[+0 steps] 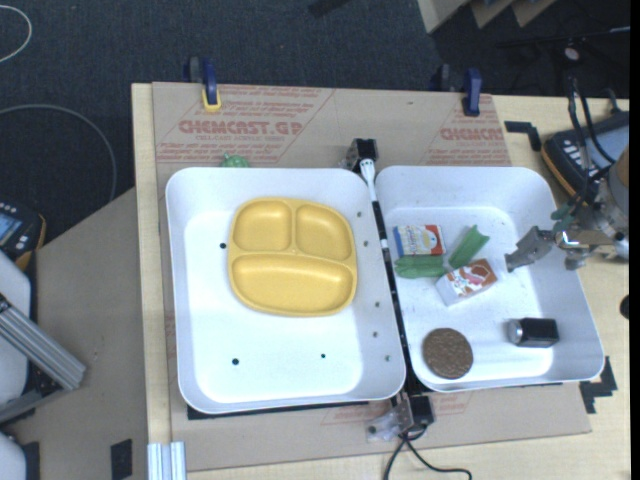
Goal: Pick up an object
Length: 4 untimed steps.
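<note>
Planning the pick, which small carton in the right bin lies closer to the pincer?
The red-and-white carton, lying tilted right of the blue-and-white carton, is closer to the pincer.

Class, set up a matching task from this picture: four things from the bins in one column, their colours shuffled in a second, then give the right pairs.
Things:
1. divided plate
2. round disc
3. leafy piece
4. small block

Colours:
A. green
B. black and silver
C. yellow
D. brown

Pairs: 1-C, 2-D, 3-A, 4-B
</note>
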Each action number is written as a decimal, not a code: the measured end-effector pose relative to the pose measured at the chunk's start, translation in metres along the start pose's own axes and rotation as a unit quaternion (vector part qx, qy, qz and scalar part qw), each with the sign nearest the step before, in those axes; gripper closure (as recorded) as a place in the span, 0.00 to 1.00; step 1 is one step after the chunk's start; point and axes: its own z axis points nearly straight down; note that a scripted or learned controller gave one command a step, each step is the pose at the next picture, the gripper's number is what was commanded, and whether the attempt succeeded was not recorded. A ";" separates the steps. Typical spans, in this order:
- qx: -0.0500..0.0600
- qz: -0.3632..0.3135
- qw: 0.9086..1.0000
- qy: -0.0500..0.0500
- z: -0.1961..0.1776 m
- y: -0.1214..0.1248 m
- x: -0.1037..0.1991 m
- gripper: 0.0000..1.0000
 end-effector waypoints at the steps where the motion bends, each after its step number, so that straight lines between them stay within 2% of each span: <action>1: -0.006 -0.002 1.000 -0.001 -0.104 -0.025 0.024 0.00; 2: -0.002 -0.001 1.000 -0.001 -0.109 -0.025 0.023 1.00; 3: -0.004 -0.008 1.000 0.002 -0.155 -0.025 0.152 1.00; 4: -0.002 -0.002 1.000 0.000 -0.173 -0.025 0.177 1.00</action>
